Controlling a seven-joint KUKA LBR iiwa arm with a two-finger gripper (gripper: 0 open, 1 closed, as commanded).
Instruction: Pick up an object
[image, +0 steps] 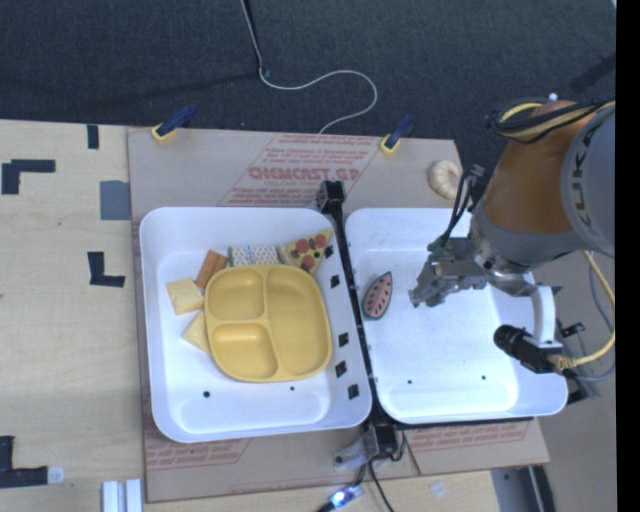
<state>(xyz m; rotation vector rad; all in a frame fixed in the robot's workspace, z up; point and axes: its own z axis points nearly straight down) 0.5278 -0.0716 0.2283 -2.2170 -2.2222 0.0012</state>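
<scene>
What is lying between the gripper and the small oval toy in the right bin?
Nothing: the camera view shows bare white floor of the right bin between the gripper and the oval toy.

Yellow tray (268, 322) — white bins (160, 330)

Tool (432, 290) beside watermelon slice (377, 296), right bin (450, 390)

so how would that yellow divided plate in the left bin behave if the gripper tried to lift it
The yellow divided plate looks like stiff moulded plastic, so probably light and rigid. It is wide and shallow, so fingers would likely need its rim. It partly rests on the smaller pieces beneath, so it may rock or slide.
</scene>
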